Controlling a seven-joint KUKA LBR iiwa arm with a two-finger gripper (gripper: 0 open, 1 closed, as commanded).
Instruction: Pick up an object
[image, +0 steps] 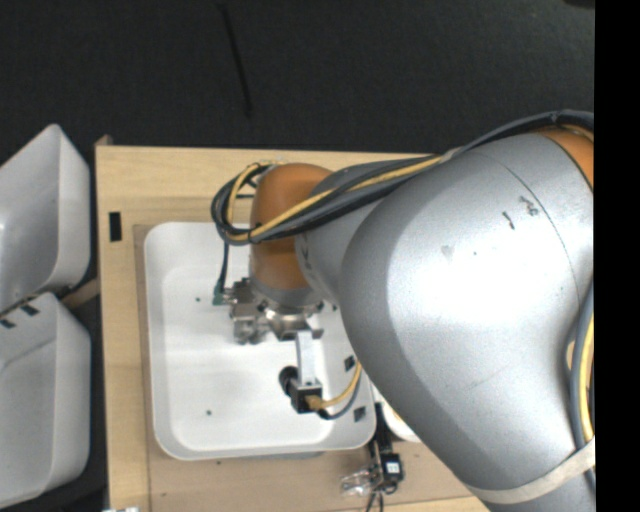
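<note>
The arm (470, 300) hangs low over the white bin (190, 400) on the table (125, 180). Its jaws (255, 328) are hidden beneath the wrist; their state can't be told. No object to pick is visible near them.

Glossy white plastic bin (190, 400), wooden bench (122, 330)

No readable text, label or number — not on arm (470, 300), not on bin (190, 400).

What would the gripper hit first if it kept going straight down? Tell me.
Most likely the bare white floor of the bin. The gripper points down into it and nothing lies in view beneath, though the arm hides part of the bin and depth is hard to judge.
</note>
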